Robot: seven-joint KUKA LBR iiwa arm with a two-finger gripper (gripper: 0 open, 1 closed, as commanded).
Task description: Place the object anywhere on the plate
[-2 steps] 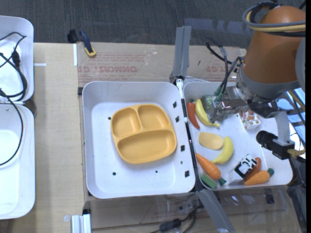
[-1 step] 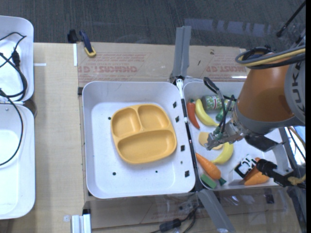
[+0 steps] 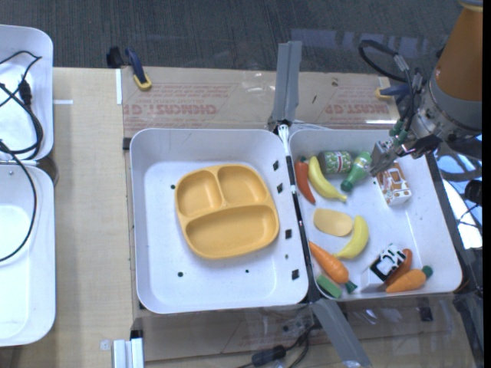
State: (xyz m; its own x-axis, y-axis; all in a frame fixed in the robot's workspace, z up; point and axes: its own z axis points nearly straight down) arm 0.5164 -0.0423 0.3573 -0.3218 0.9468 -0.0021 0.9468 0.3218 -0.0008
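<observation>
1. You are at the pick step: the end effector [image 3: 381, 156] hangs low over the top of the right bin [image 3: 445, 228], just beside the green bottle [image 3: 356, 171] and the small white carton [image 3: 394, 186]. Nothing shows between its fingers, and you cannot tell from this angle whether they are spread or closed.
2. No object is on the yellow plate [image 3: 227, 210] yet; it sits alone in the left bin [image 3: 153, 228], three compartments bare. The candidates all lie in the right bin.
3. Your next move, as I judge it, calls for closing on one item, lifting clear of the divider wall and carrying it left over the plate.
4. Count in the right bin: two bananas [image 3: 325, 179], two carrots [image 3: 330, 261], one red pepper [image 3: 304, 182], one green can [image 3: 335, 161], one green bottle, one carton, one pale flat slice [image 3: 333, 221], one black-and-white piece [image 3: 388, 263].
5. On the bench [image 3: 84, 205]: two bins, one plate.
</observation>
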